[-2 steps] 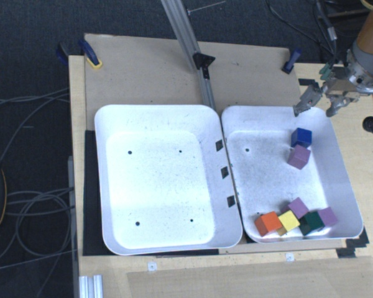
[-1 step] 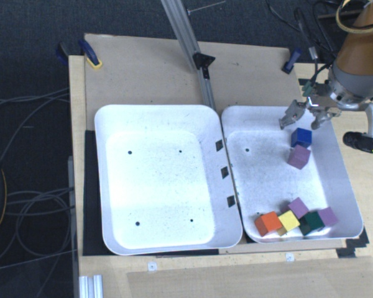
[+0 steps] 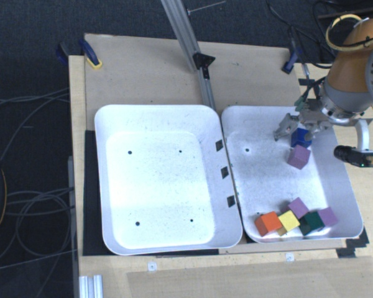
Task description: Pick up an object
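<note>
Fingers (image 3: 286, 128) of the gripper (image 3: 300, 131) clamp a blue block (image 3: 300, 136) above a purple block (image 3: 298, 157), at two o'clock in the right bin (image 3: 261, 185).

One fixed camera looks down at a slant on both bins (image 3: 112, 123), arm (image 3: 351, 61) at right.

A light wooden bench (image 3: 149, 73) stands on dark carpeted floor (image 3: 31, 17). Blue clamps (image 3: 90, 53) grip its far corners. A grey metal pole (image 3: 185, 36) slants across the bench top from above. Loose black cables (image 3: 25, 185) trail over the floor to the left, and more lie at upper right. Lighting is even, with no hard shadows.
</note>
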`<state>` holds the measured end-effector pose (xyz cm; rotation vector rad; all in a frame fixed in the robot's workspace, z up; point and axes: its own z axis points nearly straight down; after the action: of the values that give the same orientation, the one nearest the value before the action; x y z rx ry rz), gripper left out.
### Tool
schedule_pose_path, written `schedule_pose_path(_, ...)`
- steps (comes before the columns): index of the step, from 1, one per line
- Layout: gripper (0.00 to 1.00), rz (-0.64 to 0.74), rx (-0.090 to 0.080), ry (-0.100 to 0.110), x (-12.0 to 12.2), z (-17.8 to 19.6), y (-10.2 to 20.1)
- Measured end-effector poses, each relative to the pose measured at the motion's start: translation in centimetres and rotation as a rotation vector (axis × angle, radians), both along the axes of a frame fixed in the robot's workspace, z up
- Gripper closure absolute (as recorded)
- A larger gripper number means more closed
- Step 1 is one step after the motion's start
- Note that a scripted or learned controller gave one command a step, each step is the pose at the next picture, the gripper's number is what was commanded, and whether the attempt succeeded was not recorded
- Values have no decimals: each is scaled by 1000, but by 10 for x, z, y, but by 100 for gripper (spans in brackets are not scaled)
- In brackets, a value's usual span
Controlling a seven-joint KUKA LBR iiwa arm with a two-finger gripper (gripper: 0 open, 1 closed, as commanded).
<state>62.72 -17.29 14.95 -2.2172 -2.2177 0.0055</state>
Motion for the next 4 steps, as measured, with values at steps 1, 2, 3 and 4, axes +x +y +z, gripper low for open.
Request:
schedule_pose_path(1, 100, 2, -1, -9, 3, 15, 0)
schedule_pose_path(2, 100, 1, -3, -13, 5, 59, 2)
schedule_pose_path(3, 100, 1, -2, -10, 6, 70, 2)
schedule_pose_path(4, 100, 4, 1, -5, -7, 72, 43)
